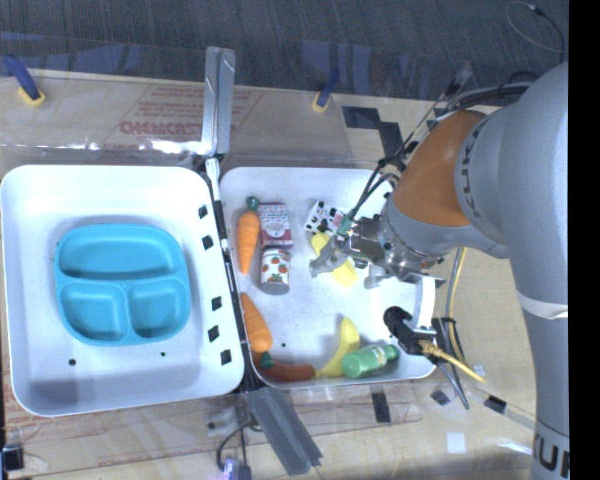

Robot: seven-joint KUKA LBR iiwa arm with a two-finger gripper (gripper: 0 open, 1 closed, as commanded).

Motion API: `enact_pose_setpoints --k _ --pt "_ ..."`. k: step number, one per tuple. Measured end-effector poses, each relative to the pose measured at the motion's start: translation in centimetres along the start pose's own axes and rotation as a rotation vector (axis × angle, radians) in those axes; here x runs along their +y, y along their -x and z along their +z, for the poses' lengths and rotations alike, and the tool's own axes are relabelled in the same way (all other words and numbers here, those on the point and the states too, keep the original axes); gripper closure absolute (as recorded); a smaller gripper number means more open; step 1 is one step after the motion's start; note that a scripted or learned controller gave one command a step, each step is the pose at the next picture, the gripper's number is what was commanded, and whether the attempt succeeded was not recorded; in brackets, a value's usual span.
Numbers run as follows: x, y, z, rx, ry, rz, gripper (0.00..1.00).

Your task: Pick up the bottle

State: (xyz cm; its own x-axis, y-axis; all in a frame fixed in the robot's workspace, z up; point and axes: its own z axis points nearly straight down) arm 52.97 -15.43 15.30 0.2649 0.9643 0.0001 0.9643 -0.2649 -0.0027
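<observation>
1. the right bin (280, 183) is my landmark; the bottle (368, 360) lies on its side in that bin's near right corner, green cap end pointing left, touching the yellow banana (342, 346) beside it.
2. the gripper (330, 258) hangs over the middle right of the right bin, above a yellow block (344, 273), well apart from the bottle; from here i cannot tell how it is set, and nothing shows in its grasp.
3. toward the right bin's left wall stand a carrot (248, 236) and a red carton (273, 220), with a small can (274, 270) just below the carton.
4. a second carrot (256, 326) and a red sausage-like piece (288, 372) sit in the right bin's near left corner.
5. left of the right bin, the other bin (20, 208) holds a blue divided tray (125, 281).
</observation>
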Motion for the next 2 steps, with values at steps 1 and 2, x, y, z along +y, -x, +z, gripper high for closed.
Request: enact_pose_setpoints --k 1,2 --pt "-3.1 5.3 -13.4 0.000 0.001 0.142 0.00" --pt "-3.7 2.3 4.9 0.000 -0.005 0.340 0.00"
